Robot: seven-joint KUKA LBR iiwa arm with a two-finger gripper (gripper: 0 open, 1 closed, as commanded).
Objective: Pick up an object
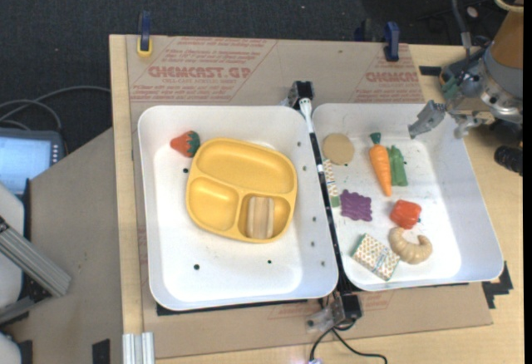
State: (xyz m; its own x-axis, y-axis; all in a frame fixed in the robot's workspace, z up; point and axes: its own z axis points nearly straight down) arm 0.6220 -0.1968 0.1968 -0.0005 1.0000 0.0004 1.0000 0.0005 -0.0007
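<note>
The right bin (474, 213) holds several toy foods: a tan round cookie (338, 148), an orange carrot (381, 169) beside a green piece (398, 166), purple grapes (356, 205), a red pepper (406, 213), a beige croissant-like piece (412, 247) and a speckled block (374, 257). My gripper (442, 123) hangs over that bin's far right corner, up and to the right of the carrot. It is open, and nothing sits between its two grey fingers (424, 119).
In the left bin (162, 213), a yellow divided plate (241, 188) has a pale item (260, 217) in one compartment. A strawberry (185, 143) lies by the plate's far left. A black clip (301, 93) sits where the bins meet.
</note>
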